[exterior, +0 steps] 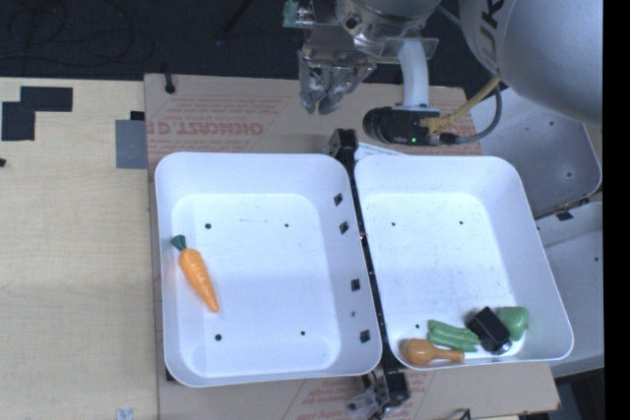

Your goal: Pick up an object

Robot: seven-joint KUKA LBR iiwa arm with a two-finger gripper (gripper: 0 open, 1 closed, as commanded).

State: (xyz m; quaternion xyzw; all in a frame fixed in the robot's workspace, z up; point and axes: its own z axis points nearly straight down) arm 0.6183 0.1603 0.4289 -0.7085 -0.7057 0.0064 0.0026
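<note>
the gripper [325, 98] hangs above the far edge of the bench, beyond both bins, over the cardboard sheet [236, 118]; whether it is open or closed cannot be told, and nothing shows in it. the left bin [256, 174] holds one carrot [198, 278] close to its left wall, leaf end toward the far side, with bare floor all around its right. in the right bin [443, 174] a green pod [453, 335], a black block [488, 329], a green piece [514, 318] and an orange-brown pear shape [429, 352] crowd the near right corner, touching or overlapping, tight against the near rim. the rest of that bin's floor is bare.
</note>
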